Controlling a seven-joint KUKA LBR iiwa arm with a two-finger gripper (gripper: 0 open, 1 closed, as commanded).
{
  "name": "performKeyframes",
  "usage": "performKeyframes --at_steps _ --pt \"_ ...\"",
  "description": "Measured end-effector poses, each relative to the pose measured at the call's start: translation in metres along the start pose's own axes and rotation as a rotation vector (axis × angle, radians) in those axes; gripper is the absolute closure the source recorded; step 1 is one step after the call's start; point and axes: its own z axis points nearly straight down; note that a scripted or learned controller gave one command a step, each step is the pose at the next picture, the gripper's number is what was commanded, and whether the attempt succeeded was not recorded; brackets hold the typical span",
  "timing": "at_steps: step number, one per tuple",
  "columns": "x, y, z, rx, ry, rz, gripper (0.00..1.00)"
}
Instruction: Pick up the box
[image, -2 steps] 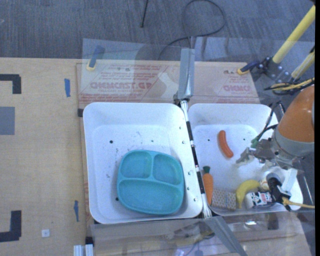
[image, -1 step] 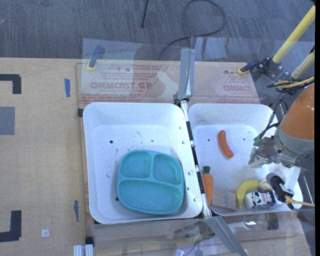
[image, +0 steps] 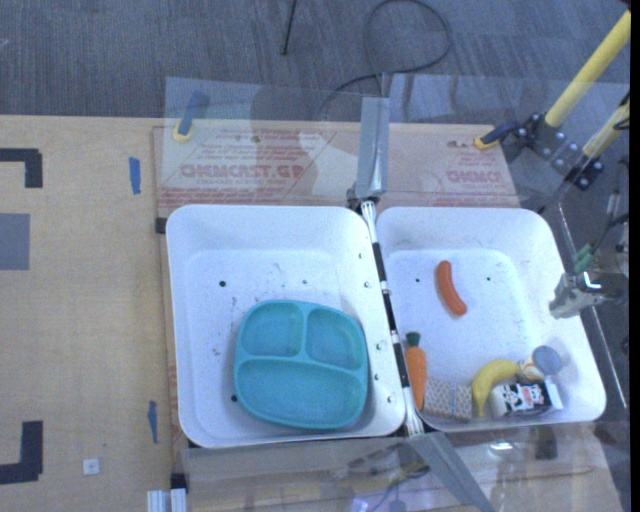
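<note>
The right bin (image: 500, 235) has its objects gathered along the near edge. A small flat tan box with a speckled pattern (image: 450, 400) lies near the bin's front left corner. A toy carrot (image: 415, 366) lies to its left and a yellow banana (image: 492, 381) to its right. A white and black carton (image: 527, 398) lies to the right of the banana, at the front right. Just above the carton sits a grey-blue round cap (image: 547, 358). An orange sausage (image: 452, 288) lies alone near the bin's middle.
The left bin (image: 200, 250) holds a teal divided plate (image: 300, 365) at its near side. A small metal fixture (image: 578, 290) sits at the right bin's right rim. Yellow poles (image: 590, 65) and a clamp stand at the far right, beyond the bins.
</note>
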Motion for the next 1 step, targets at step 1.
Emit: performKeyframes --at_steps 1 --pt "-0.01 0.1151 -0.0872 -0.003 -0.002 -0.162 1.0"
